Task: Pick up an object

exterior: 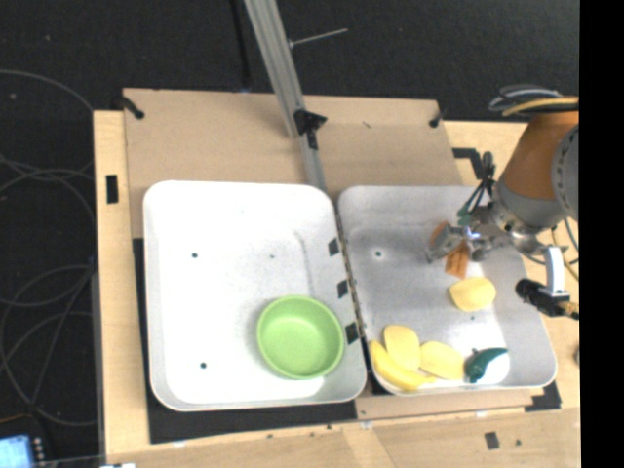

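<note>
My gripper (459,245) hangs low over the upper right part of the right bin (390,232), with its fingers spread open. A small orange object (455,260) lies on the bin floor right beneath it, roughly between the fingertips, and nothing shows the fingers closed on it. A yellow rounded piece (472,293) rests just below and right of the gripper. Along the bin's front edge lie two or three yellow pieces (402,357) and a dark teal object (485,363).
A green bowl (300,335) sits in the front right of the left bin (205,242). A slanted metal pole (283,76) rises behind the bins. The arm's orange band (536,159) is at the right, above the bin's edge.
</note>
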